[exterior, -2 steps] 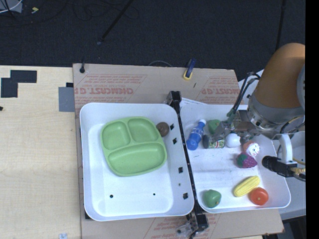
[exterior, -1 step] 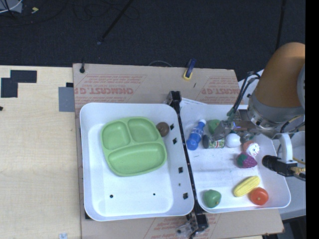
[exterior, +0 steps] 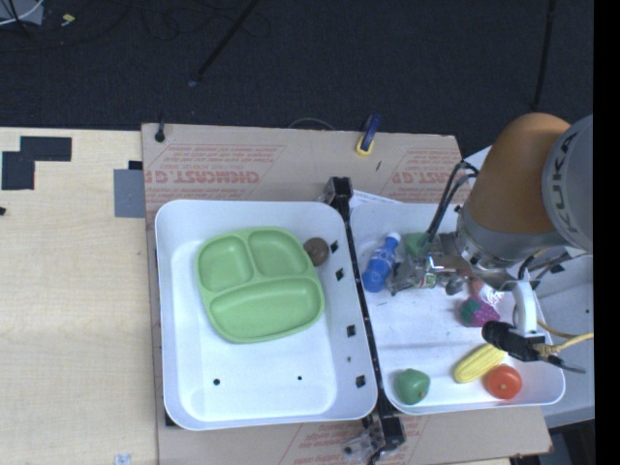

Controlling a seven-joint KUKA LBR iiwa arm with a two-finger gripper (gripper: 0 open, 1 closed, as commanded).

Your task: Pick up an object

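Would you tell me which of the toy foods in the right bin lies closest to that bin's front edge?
The green pepper, near the front left corner of the right bin. The yellow corn and the orange tomato sit farther right and slightly farther back.

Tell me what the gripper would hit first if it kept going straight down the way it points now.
Probably the blue bottle. The gripper sits low in the right bin, its tip beside the bottle's lower end, with a green object just behind. Depth is unclear from this slanted view, so it might instead meet the bin floor.
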